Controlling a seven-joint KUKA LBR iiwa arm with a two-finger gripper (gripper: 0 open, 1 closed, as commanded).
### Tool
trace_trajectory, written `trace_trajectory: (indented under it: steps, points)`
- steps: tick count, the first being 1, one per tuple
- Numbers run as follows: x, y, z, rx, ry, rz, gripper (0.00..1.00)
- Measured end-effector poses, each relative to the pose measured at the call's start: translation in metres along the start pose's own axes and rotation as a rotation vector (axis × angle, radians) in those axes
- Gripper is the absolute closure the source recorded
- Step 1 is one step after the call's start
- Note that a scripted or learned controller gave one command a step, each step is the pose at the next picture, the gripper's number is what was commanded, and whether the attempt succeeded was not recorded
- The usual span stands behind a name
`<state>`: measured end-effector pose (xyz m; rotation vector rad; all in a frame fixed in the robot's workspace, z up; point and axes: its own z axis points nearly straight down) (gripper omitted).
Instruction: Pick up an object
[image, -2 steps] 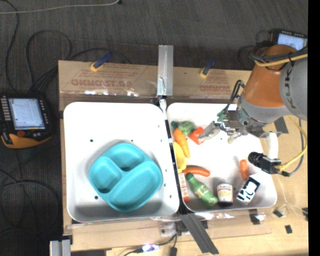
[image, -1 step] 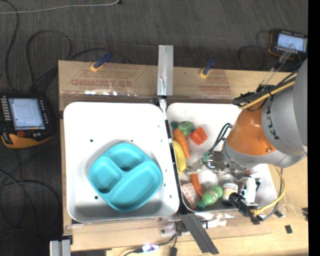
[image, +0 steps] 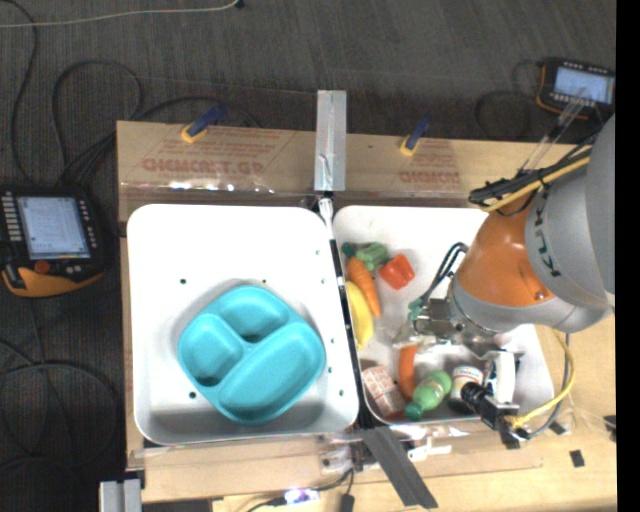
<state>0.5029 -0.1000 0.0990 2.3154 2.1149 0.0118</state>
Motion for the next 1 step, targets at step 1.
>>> trace_trajectory:
  steps: [1]
  points:
    - [0.0375,0.0735,-0.0891,0.011,-0.004,-0.047,1.0]
